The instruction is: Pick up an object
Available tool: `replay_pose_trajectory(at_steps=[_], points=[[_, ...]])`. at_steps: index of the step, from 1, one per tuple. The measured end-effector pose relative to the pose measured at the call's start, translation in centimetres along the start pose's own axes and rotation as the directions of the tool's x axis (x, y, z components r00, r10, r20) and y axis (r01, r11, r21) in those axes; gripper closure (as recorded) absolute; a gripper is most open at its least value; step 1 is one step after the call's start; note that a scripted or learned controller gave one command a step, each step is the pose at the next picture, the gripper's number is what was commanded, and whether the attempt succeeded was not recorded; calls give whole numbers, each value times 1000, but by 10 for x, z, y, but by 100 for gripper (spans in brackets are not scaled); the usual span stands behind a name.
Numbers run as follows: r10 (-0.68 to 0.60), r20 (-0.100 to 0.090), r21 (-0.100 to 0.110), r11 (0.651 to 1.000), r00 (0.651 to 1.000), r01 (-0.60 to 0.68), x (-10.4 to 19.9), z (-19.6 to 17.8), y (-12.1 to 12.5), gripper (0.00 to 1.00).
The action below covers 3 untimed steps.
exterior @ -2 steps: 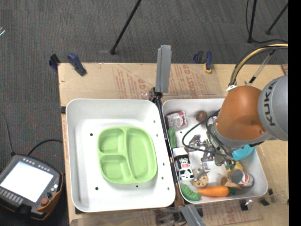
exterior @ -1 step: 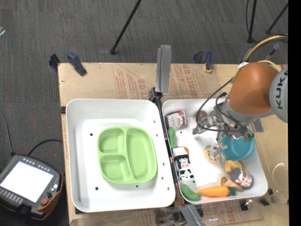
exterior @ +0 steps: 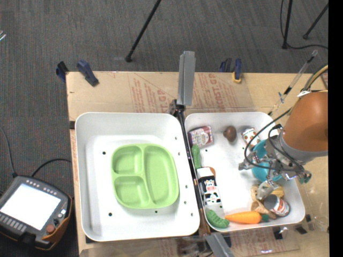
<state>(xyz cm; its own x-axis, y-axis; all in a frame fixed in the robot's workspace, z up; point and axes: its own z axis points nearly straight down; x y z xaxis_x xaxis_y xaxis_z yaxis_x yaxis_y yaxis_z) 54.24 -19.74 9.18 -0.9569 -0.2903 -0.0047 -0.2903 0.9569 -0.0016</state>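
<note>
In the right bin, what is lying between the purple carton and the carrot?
In the camera view, a black-and-white cow-print carton lies between the purple carton and the carrot, along the right bin's left wall. A green pickle sits just left of the carrot.

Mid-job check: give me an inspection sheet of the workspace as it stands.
Surface: cardboard-topped bench bearing the left bin and right bin.
Job's things: in the right bin, carrot, green pickle, cow-print carton, purple pack, brown ball, can, teal item.
Clutter: green divided plate in the left bin.
Grippers: hand low over the right bin's right side; grasp unclear.
Cables: black loops by the wrist.
Surroundings: clamps, tripod legs, teach pendant.
</note>
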Motion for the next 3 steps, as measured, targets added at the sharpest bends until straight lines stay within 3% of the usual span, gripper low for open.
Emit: replay_pose_trajectory(at_steps=[1, 2, 3], points=[[15, 20, -1, 1000, 1000, -15, 27, -3, 2, 0], [-1, 5, 0, 1000, 1000, 1, -31, 0, -23, 0], [14, 12, 5, 1000, 1000, -14, 35, -1, 23, 0]])
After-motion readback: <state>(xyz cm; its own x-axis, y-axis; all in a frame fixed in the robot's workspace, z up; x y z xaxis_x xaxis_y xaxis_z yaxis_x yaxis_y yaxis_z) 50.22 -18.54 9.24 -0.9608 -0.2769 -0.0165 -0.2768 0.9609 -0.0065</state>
